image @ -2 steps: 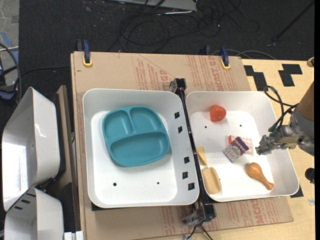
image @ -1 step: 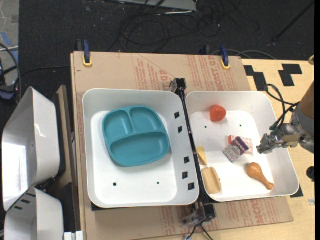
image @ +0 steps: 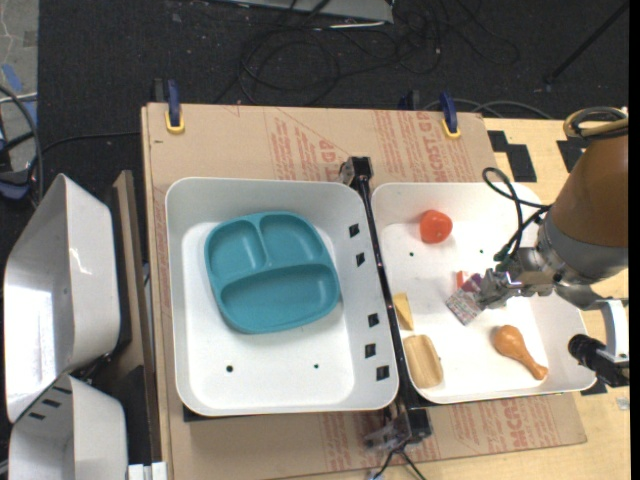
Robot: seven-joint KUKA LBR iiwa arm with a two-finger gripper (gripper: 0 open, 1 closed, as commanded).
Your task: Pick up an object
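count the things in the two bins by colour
teal: 1, the tray in the left bin
red: 1, the ball in the right bin
tan or yellow: 3, the wedge, the bun and the drumstick
total: 5
The claw is low in the right bin; what sits under it cannot be told.

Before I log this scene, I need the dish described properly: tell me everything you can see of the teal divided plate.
The teal divided plate lies flat in the left bin, towards its upper middle, turned slightly askew. It looks like matte plastic, a rounded rectangle with a raised rim. Ridges split it into three compartments: two smaller ones along the far side and one wide one nearer the camera. All three look bare. It rests on the bin floor, and nothing else touches it.
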